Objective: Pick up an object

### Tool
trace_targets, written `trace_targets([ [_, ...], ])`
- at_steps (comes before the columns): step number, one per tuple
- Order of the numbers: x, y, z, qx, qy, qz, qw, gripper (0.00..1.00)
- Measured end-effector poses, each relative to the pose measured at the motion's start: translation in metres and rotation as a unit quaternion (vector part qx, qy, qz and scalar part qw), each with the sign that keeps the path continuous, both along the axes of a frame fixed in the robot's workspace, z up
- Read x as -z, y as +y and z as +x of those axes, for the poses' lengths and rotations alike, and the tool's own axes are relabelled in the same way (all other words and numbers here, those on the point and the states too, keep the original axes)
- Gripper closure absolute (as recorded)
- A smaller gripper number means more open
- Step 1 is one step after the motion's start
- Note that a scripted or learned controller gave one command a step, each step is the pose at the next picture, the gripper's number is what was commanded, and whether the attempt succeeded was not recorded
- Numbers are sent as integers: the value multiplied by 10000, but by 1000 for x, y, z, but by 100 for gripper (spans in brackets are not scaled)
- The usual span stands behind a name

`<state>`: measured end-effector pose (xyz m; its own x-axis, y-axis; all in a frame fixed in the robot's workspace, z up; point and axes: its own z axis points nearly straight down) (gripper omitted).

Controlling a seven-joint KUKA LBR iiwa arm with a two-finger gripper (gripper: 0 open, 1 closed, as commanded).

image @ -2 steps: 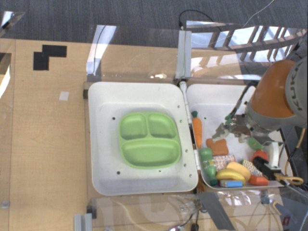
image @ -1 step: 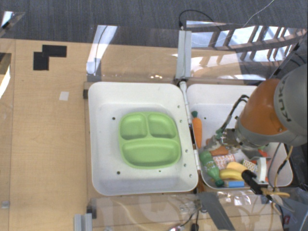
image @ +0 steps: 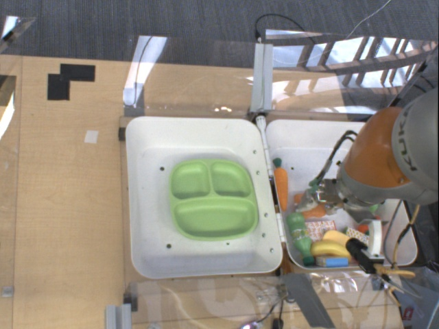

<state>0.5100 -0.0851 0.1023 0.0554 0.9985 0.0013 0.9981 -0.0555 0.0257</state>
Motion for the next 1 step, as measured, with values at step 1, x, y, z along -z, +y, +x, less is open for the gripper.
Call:
trace_targets([
  [1,-105,37,63,-295,96,-3,9995,100],
])
